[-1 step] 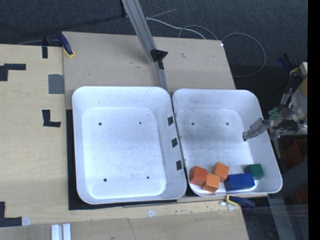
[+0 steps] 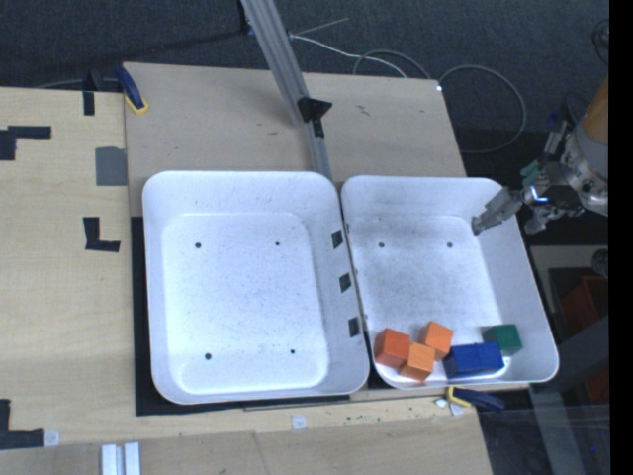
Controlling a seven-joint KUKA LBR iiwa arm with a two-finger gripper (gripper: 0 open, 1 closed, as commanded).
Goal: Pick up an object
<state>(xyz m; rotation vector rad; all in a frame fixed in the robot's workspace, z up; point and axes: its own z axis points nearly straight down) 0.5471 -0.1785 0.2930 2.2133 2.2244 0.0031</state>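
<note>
Blocks [image 2: 435, 349] clustered in right bin's [image 2: 514, 265] near corner, gripper [image 2: 509, 211] apart, grip state unclear.

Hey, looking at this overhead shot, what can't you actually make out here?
- Two-finger gripper, camera view: small and dark at the right white bin's rim; open or shut unreadable.
- Grey arm: cut off by the right edge.
- Small green block: partly behind the blue rectangular block.
- Three orange cubes: clustered, touching or apart unclear.
</note>
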